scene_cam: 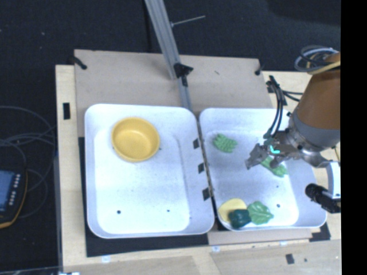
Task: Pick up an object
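My gripper (265, 158) hangs over the right side of the right bin (229, 119), just above a green leafy object (277, 168) that peeks out from under it at the lower right. A second green leafy piece (224, 142) lies in the bin's upper left part, apart from the gripper. At the bin's front edge sit a yellow object (230, 205), a dark green block (239, 217) and another light green leafy piece (260, 212), close together. The left bin (143, 205) holds a yellow bowl (135, 138) at its upper left.
A grey metal rail (165, 33) runs from the top down to the gap between the bins. The arm's orange band (322, 99) and cables stand over the right bin's right side. A handheld pendant (8, 193) lies far left, off the bench.
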`<control>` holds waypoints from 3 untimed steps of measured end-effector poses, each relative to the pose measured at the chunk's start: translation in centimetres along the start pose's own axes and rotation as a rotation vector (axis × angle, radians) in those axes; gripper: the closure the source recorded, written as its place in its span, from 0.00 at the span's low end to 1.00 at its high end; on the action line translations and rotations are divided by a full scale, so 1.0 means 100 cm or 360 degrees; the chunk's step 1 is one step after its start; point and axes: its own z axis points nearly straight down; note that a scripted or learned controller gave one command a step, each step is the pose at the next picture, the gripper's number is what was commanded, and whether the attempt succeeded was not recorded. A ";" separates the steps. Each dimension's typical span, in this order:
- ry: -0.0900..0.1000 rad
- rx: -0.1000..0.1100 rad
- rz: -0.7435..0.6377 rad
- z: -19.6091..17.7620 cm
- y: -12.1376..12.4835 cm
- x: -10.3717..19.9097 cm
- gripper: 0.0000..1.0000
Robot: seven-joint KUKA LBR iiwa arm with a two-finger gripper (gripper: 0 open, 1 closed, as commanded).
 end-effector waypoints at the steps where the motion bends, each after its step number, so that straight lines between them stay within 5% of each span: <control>1: 0.0000 0.0000 0.0000 0.000 0.000 0.000 0.00; 3: -0.0001 0.0007 0.0003 0.093 -0.009 -0.014 0.00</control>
